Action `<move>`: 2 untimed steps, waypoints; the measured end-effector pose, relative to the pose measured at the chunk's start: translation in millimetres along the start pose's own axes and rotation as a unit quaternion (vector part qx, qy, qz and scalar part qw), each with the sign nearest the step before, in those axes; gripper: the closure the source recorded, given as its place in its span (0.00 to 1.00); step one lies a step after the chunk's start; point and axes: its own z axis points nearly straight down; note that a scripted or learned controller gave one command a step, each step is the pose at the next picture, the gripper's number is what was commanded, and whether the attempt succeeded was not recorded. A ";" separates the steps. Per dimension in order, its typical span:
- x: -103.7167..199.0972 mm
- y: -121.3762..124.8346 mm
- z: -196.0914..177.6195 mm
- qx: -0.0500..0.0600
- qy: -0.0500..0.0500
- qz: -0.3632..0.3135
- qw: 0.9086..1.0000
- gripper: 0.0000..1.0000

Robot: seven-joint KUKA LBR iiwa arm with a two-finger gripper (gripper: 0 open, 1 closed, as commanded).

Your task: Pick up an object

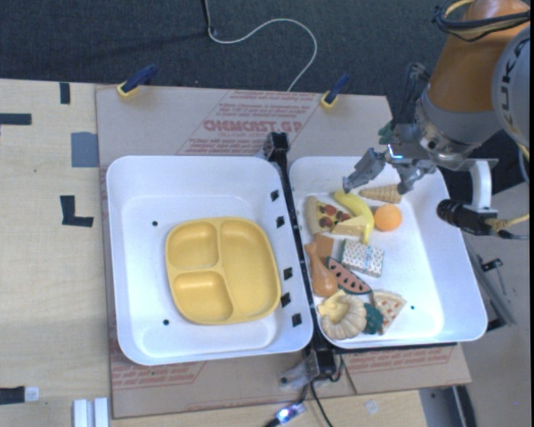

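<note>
**Mia:** Looking at the near end of the right bin, I see a pale toy bun and a toy pizza slice just beside it.

**Ben:** What is a bit farther back?

**Mia:** A watermelon slice, with a spotty little box touching its far side. All the toys sit close together on the left side of that bin.

**Ben:** And past the box?

**Mia:** A yellow banana, and an orange ball just to its right. A little tan cone lies just behind them.

**Ben:** Where is the gripper?

**Mia:** Over the far part of the right bin, right above the cone. The two fingers are spread wide apart. There is nothing between them. The grey and orange arm comes in from the far right.

**Ben:** What is in the left bin?

**Mia:** A yellow plate with three parts. It lies flat in the middle.

**Ben:** And the farthest things?

**Mia:** Two blue clamps grip the far edge of the brown cardboard under the bins. A thin white cable curls on the dark floor behind it.
</note>
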 end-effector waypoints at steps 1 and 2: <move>0.1 2.0 -7.2 -0.006 -0.001 -0.001 1.000 0.00; 6.5 10.7 45.6 -0.004 -0.001 -0.002 1.000 0.00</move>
